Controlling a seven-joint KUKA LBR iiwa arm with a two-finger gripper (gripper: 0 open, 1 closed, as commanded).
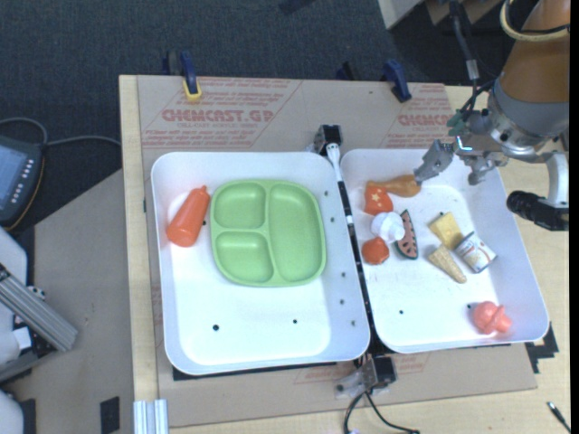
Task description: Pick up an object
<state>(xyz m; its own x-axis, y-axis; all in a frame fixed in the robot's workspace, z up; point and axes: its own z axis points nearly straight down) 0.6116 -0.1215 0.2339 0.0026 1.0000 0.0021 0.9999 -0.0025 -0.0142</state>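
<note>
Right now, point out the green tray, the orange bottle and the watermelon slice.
green tray (269, 232), camera view, centre divider
orange bottle (188, 217), camera view, mid-body
watermelon slice (408, 236), camera view, red flesh

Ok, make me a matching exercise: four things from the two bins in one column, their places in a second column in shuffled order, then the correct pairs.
Things
1. green divided plate
2. orange bottle
3. pink toy
4. watermelon slice

Places
A. near right corner of the right bin
B. left bin, left of the plate
C. middle of the left bin
D. right bin, just right of the white-and-red piece

Pairs: 1-C, 2-B, 3-A, 4-D
</note>
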